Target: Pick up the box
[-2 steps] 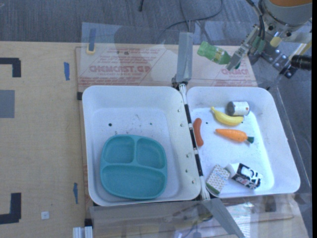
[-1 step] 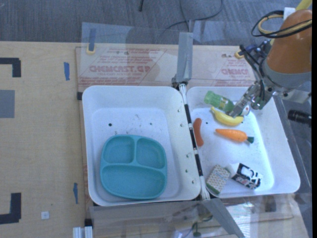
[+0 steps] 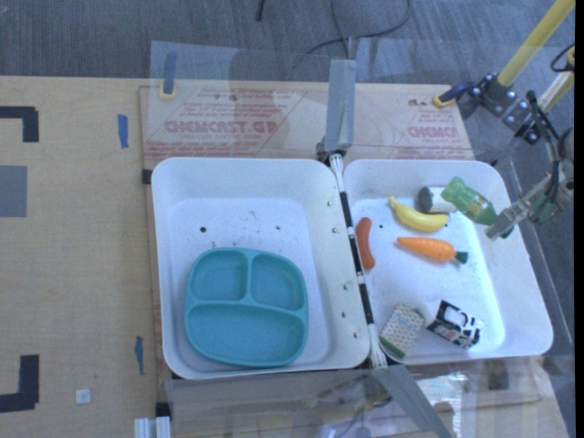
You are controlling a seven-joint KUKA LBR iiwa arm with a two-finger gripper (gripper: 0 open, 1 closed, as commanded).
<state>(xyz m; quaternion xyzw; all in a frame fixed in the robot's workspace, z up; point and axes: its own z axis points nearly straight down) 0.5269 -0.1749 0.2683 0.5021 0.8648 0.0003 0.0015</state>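
Wooden tabletop (image 3: 73,245) carrying two white bins side by side. Left bin (image 3: 182,185) holding a teal divided plate (image 3: 245,307) towards its near side. Right bin (image 3: 525,308) holding the smaller things: green bottle (image 3: 470,201) at the far right, banana (image 3: 416,214) beside it, carrot (image 3: 426,248) just below, red sausage (image 3: 365,243) along the left wall. Pale patterned box (image 3: 402,328) lying flat at the near edge, near the left corner, black-and-white carton (image 3: 454,324) just to its right. Claw (image 3: 504,229) poised at the right rim beside the bottle, well apart from the box; open or closed, impossible to tell. Small grey lump (image 3: 425,198) by the banana's end.
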